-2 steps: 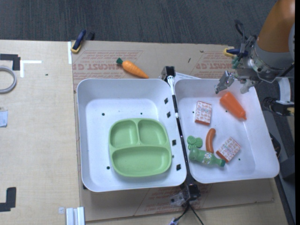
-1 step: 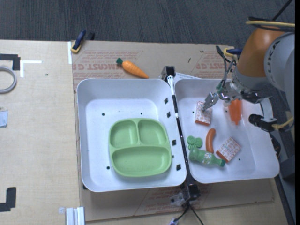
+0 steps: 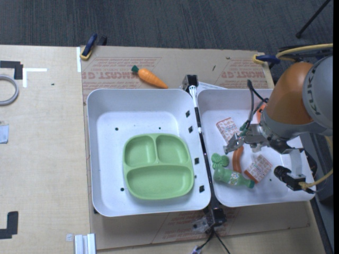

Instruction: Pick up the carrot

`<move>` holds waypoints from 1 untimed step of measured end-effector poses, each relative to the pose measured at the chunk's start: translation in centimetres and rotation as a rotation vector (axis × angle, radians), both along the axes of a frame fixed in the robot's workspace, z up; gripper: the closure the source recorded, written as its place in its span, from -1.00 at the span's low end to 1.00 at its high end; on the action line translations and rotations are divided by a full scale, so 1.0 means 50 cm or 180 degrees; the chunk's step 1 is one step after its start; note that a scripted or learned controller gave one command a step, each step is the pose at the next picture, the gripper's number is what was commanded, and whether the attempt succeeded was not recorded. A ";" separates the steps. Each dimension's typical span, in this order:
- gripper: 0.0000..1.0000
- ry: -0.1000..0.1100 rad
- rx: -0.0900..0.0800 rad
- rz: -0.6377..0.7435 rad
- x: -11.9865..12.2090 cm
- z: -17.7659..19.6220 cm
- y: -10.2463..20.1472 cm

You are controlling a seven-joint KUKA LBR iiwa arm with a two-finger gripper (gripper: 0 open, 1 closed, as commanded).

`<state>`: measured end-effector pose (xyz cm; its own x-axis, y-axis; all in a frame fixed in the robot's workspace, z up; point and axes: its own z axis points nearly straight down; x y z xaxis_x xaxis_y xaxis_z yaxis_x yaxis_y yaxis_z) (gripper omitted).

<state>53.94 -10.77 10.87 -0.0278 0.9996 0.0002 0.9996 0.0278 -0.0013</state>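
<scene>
The two white bins are seen side by side on cardboard. In the left bin (image 3: 100, 157) a green plate (image 3: 158, 166) with three compartments is placed at centre. In the right bin (image 3: 275, 193) a green bottle (image 3: 229, 175) is laid at the 7 o'clock part, with a red-and-white packet (image 3: 258, 168) just beside it at 3 o'clock and a second packet (image 3: 226, 126) towards 12 o'clock. An orange-red item (image 3: 237, 158) is located between the bottle and the gripper; what it is cannot be told. The gripper (image 3: 237, 142) is positioned low over the right bin centre, on the arm (image 3: 290, 102) entering from 3 o'clock. Whether its fingers are apart or together cannot be told. The carrot (image 3: 149, 76) is located outside both bins, on the cardboard (image 3: 114, 70) at 12 o'clock of the left bin, leafy end towards 9 o'clock, well apart from the gripper
</scene>
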 end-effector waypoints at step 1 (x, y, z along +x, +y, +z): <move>1.00 -0.0008 -0.0002 -0.0006 0.002 0.019 -0.001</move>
